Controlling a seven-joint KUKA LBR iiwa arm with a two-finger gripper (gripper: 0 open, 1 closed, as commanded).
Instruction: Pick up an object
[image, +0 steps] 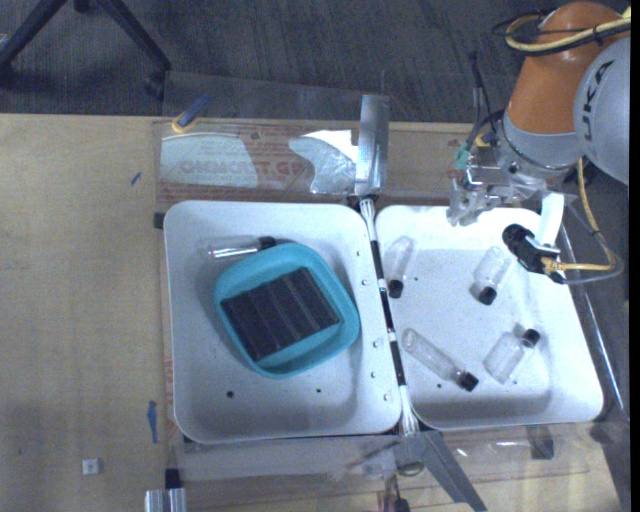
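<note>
The gripper (467, 207) hangs over the far edge of the right bin (560, 395); whether its jaws are apart or together cannot be told. Four clear vials with black caps lie below it in this bin, the nearest two (397, 264) (490, 273) either side, two more (437, 359) (510, 352) further forward. Well to the left, a teal dish (287, 308) sits in the left bin (190, 400).

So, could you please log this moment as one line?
end effector: over right bin rear edge | right bin: four clear vials | left bin: teal tray

Two white bins (190, 400) are seen on a tan bench (70, 300). A teal tray (288, 310) is lined with black ribbing. Clear vials (440, 359) are capped black.
</note>
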